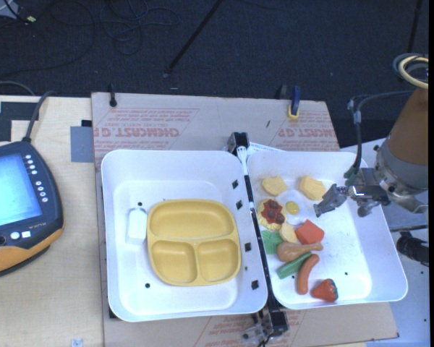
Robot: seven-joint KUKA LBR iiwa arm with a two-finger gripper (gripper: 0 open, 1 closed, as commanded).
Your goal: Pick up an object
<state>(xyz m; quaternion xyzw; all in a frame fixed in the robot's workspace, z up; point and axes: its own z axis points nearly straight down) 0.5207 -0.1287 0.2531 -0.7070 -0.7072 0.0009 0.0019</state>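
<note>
The gripper [345, 197] hovers over the right bin [380, 266], at the frame's right of centre; its fingers stand apart, with nothing between them. Toy food lies just left of and below it: a red block [309, 231], a yellow piece [312, 187], a drumstick [296, 251], a sausage [307, 273]. The left bin [123, 194] holds a yellow divided tray [193, 239].

Hand [345, 197] above toy food [298, 246] in right bin [380, 280]
</note>
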